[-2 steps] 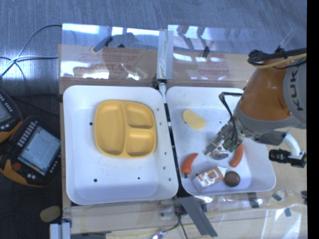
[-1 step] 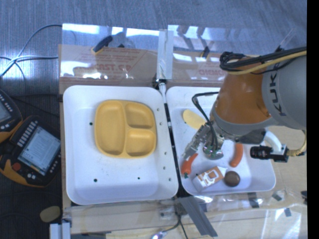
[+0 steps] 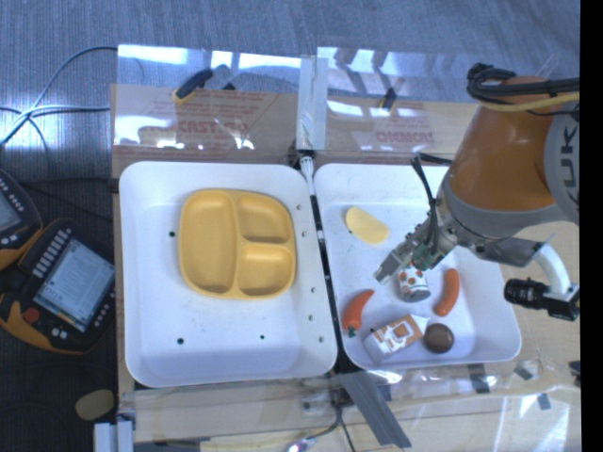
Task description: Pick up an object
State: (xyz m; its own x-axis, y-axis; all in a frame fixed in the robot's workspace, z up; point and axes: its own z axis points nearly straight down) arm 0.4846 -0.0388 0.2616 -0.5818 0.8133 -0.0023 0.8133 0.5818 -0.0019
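Where right bin holds toys, end effector hovers over small white-red can; finger opening cannot be told. Glossy sausage beside.

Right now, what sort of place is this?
Probably a robotics lab bench set up for grasping trials. A grey and orange robot arm reaches over a white bin of toy food, beside another bin holding a yellow divided tray; a handheld control pendant lies nearby.

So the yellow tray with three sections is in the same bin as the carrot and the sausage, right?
Not quite. The camera view shows the yellow tray alone in the left bin. The carrot and the sausage lie in the right bin, near the gripper.
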